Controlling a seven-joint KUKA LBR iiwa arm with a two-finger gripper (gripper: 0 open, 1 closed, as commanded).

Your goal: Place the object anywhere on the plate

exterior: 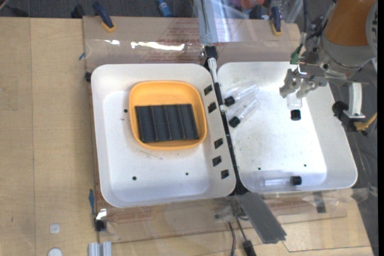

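Your pincer [296, 93] hangs over the right bin [336, 159], up near its top right part — you cannot tell if it is open or closed. A small dark thing [295, 114] sits just under it; whether the pincer grips it is too hard to see. Look left: the orange plate [139, 93] lies in the left bin [114, 177], and a dark ridged block [167, 123] rests on it. Clear tubes [242, 102] lie in the right bin, close to the wall between the bins.
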